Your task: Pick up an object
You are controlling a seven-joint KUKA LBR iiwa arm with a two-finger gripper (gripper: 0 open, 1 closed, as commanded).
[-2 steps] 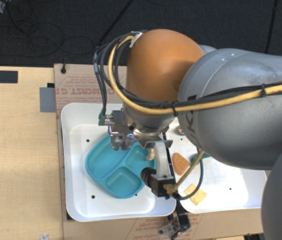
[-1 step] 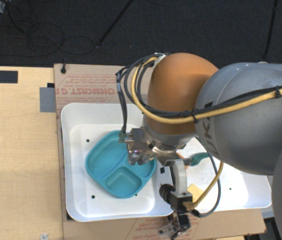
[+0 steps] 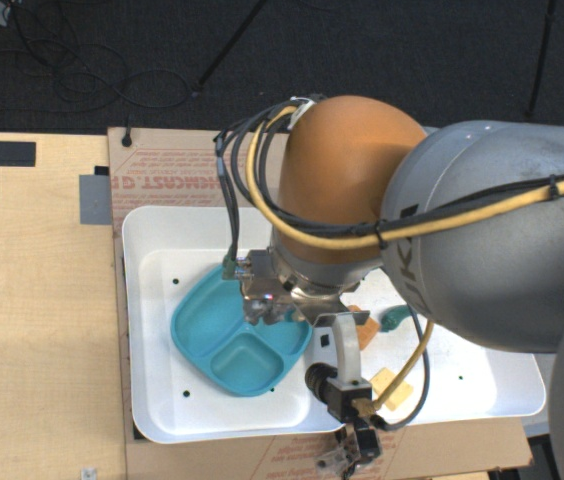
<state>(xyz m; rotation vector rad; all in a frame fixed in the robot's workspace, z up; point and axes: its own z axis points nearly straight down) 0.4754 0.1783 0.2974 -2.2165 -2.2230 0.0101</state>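
Observation:
A teal divided plate [image 3: 224, 336] lies in the left half of the white bin [image 3: 152, 318]. An orange piece [image 3: 365, 332], a small green piece [image 3: 398, 317] and a yellow piece [image 3: 394, 389] lie further right, partly hidden by the arm. My gripper [image 3: 352, 450] hangs low at the bin's front rim, to the right of the plate and just left of the yellow piece. Its tip is small and dark against the cardboard, and nothing shows held in it.
The grey arm with its orange band [image 3: 347, 183] covers the bin's middle and right. Brown cardboard [image 3: 177, 173] lies under the bin. A wooden bench top [image 3: 32, 298] spreads to the left, and cables trail over the dark floor behind.

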